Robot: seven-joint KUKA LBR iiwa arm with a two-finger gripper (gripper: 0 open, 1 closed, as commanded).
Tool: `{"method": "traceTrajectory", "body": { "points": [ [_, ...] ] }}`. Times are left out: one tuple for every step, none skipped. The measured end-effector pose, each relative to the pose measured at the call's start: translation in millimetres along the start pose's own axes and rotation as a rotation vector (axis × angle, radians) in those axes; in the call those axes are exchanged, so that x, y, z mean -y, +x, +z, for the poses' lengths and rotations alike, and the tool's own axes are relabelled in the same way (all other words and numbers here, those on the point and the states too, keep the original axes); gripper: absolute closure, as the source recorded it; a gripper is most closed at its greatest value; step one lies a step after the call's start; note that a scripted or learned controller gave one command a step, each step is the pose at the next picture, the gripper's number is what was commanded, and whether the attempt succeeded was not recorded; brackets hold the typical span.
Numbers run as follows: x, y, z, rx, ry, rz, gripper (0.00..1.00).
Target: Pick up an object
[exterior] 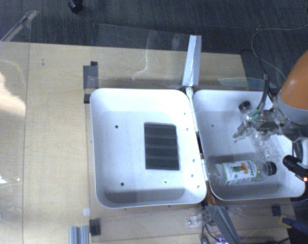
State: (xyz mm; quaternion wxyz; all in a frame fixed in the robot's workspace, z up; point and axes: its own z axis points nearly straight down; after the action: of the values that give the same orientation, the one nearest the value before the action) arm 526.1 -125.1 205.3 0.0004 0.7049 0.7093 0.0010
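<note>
Bins: two; one bottle (240, 171) in right bin (215, 113)

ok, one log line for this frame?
arm: over right bin | gripper: above bin floor, grasp unconfirmed | bottle: lying on its side, near front wall | left bin: dark ridged block

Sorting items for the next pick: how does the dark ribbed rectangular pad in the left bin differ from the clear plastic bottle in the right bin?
The dark ribbed rectangular pad is flat and opaque; the clear plastic bottle is rounded, see-through, with a green-and-orange label. The pad sits mid-bin; the bottle lies by its bin's near wall. Both rest in white bins.
</note>
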Motion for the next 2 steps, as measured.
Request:
{"method": "traceTrajectory", "body": {
  "points": [
    [-10, 42, 87, -0.001, 0.001, -0.262, 0.0],
    [33, 32, 115, 0.004, -0.016, -0.426, 0.0]
  ]
}}
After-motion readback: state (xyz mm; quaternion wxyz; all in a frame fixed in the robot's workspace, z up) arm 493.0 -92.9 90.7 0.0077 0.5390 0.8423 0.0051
